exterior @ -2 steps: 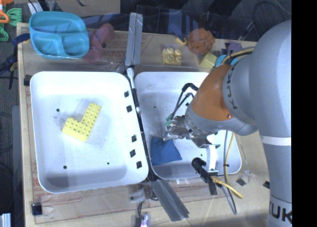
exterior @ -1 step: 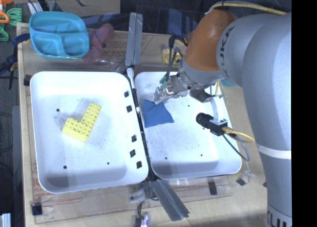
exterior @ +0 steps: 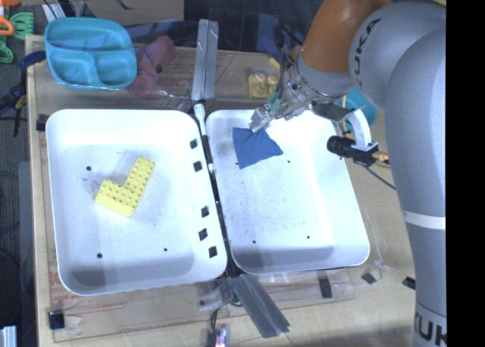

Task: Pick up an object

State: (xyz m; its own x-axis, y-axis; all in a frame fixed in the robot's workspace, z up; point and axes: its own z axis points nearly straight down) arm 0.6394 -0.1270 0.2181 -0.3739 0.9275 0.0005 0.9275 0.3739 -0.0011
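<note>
A dark blue cloth (exterior: 254,147) hangs over the far part of the right bin (exterior: 303,251). Its top corner is pinched between the fingers of my gripper (exterior: 264,119), which is shut on it just above the bin floor. The rest of the cloth trails down and left, with its lower edge near or on the bin bottom. A yellow L-shaped studded brick (exterior: 126,185) lies flat in the left bin (exterior: 68,254), far from the gripper.
A blue divided tray (exterior: 89,52) and a purplish object (exterior: 155,56) sit behind the left bin. A small yellow item (exterior: 263,84) lies behind the right bin. A metal divider (exterior: 204,57) runs between the bins. The arm's bulk fills the right side.
</note>
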